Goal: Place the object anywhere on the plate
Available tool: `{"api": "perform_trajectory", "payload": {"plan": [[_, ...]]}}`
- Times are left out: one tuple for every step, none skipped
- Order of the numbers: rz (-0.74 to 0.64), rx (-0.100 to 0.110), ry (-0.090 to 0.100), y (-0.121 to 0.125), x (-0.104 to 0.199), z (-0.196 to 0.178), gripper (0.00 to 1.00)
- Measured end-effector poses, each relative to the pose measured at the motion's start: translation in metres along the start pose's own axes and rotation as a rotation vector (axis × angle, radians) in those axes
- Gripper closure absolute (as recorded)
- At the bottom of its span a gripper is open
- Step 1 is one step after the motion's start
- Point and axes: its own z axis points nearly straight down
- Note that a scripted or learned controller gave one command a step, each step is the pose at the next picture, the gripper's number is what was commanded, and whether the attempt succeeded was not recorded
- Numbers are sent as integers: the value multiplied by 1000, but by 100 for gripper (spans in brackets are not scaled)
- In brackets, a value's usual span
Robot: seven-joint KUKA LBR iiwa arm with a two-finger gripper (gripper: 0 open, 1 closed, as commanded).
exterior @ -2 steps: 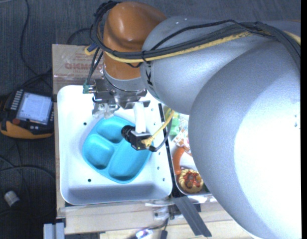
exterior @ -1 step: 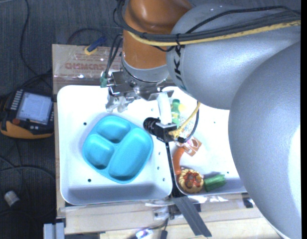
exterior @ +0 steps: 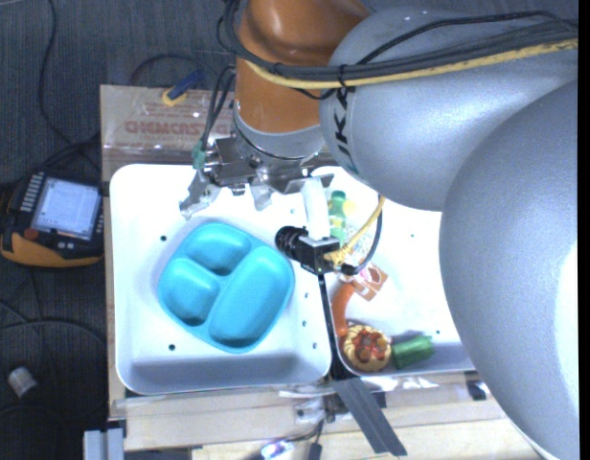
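A blue plate [exterior: 226, 290] with three compartments lies in the left white bin [exterior: 142, 353], and nothing rests on it. My gripper [exterior: 226, 197] hangs just beyond the plate's far edge, over the bin's back part. Its fingers [exterior: 193, 199] are spread apart and open with nothing between them. In the right bin [exterior: 410, 247] lie the loose objects: a green and yellow item [exterior: 339, 209] half hidden by the wrist hardware, an orange and white piece [exterior: 371, 281], a round red and yellow toy [exterior: 364, 346] and a green cylinder [exterior: 413, 349].
The grey arm covers most of the right bin. An orange curved piece [exterior: 341, 302] lies by the divider between the bins. A cardboard sheet [exterior: 161, 123] sits behind the left bin, and a handheld pendant [exterior: 56, 214] lies on the floor at the left.
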Motion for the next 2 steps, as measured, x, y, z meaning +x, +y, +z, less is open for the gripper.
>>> {"api": "perform_trajectory", "payload": {"plan": [[1,2,-5,0,-1,-8,100],[158,2,2,-42,-36,-22,100]]}}
